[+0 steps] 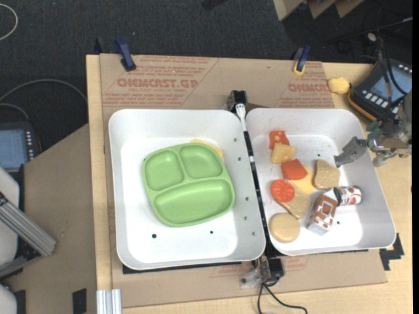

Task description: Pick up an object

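Nearest, a small carton (pixel 323 213) and can (pixel 349 195) crowd the toy foods in the right bin (pixel 376 224). Farther back, the pincer (pixel 351 152) hangs beside the bread slice (pixel 325 174), grip unreadable. Packed pieces could deflect it, causing a miss.

Gripper (pixel 359 150) low (reaching from right)

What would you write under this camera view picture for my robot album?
Gripper hovers over the right bin of toy food, beside a green divided plate in the left bin.
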`<state>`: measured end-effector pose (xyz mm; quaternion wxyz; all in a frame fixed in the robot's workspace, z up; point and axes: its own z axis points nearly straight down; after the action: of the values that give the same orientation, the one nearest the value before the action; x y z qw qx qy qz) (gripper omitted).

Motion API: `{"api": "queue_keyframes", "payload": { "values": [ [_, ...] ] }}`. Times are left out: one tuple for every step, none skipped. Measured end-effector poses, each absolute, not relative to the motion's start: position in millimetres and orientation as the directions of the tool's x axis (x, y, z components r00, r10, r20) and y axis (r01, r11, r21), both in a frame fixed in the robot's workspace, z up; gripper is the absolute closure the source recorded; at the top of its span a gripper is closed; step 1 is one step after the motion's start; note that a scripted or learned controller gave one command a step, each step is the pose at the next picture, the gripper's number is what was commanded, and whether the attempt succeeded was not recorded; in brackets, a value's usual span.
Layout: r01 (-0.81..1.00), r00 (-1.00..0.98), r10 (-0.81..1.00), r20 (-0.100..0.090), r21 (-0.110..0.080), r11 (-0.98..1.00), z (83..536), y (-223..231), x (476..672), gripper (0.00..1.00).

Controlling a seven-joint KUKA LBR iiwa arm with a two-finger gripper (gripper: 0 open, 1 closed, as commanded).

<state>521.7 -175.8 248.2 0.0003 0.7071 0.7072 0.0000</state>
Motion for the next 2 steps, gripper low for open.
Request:
{"api": "queue_keyframes", "payload": {
  "values": [
    [1.000,-0.007,1.000,0.005,-0.006,0.007,92.2,-103.2,549.0,0.00],
    [1.000,-0.004,1.000,-0.001,0.004,0.004,84.1,-90.1,594.9,0.00]
  ]
}}
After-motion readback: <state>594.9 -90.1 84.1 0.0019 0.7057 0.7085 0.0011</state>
